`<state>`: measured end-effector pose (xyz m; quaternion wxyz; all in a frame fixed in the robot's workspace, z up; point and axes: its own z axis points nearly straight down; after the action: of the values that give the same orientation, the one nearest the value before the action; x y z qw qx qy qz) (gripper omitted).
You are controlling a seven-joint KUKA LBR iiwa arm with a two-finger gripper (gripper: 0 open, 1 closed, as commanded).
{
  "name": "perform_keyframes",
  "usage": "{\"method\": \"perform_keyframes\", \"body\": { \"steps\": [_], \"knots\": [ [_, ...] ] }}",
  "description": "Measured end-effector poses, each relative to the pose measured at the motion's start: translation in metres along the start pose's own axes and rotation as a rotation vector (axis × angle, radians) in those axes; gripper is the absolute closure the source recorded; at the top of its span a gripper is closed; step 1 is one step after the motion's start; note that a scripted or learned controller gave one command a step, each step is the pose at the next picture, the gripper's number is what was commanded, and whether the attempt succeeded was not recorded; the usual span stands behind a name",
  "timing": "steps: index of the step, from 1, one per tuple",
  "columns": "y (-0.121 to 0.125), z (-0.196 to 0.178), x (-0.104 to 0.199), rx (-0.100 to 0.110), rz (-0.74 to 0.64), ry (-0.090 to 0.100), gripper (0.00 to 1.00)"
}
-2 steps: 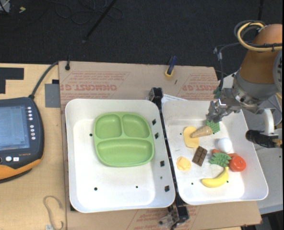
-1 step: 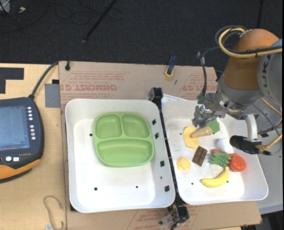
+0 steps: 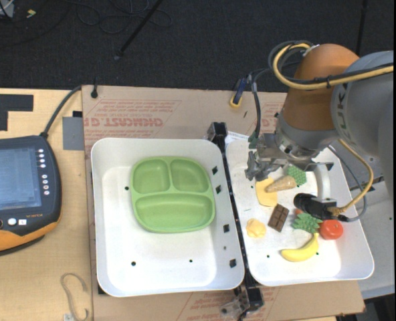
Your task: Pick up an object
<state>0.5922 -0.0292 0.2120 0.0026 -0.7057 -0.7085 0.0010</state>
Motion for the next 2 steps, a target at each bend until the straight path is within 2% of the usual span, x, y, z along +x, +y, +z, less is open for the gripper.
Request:
{"method": "perform_keyframes", "body": {
  "steps": [1,2],
  "knots": [
    [0.002,0.001,0.050,-0.001,-0.001,0.000,1.00],
    [-0.008,-0.024,0.082,-0.004,0.000,-0.001,1.00]
  ]
}}
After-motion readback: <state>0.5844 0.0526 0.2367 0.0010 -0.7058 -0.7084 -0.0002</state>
